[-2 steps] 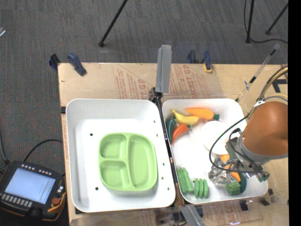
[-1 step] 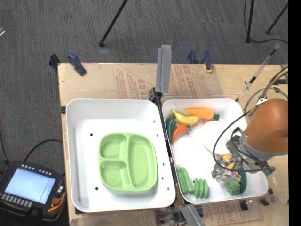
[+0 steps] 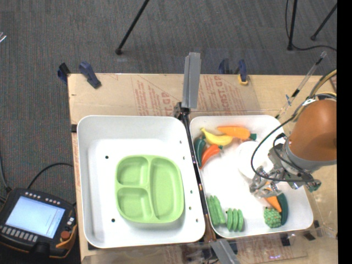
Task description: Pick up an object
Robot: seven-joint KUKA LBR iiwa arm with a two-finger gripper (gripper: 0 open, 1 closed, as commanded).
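We see a green tray (image 3: 149, 196) in the left bin (image 3: 88, 147). In the right bin (image 3: 300, 224), the claw (image 3: 268, 190) hovers just above a carrot (image 3: 273, 203); its spread we cannot tell. Step: approach. Next: descend, then close on the carrot.

A light green plate (image 3: 149, 188) with 3 sections sits flat in the left white bin (image 3: 91, 175) — near the middle. The right white bin (image 3: 231, 172) is just beside it. Both bins rest on a brown cardboard sheet (image 3: 132, 92) w/ red print. Blue clamps (image 3: 88, 73) grip the sheet's far edge, more at the top right (image 3: 231, 66). A grey post (image 3: 191, 81) stands at the back, btwn the bins. Bottom left, on the grey carpet (image 3: 55, 26), lies a handheld screen box (image 3: 36, 220) w/ a black cable (image 3: 38, 175). Thin black stand legs (image 3: 135, 20) lean over the carpet up top — more at the right (image 3: 291, 15).
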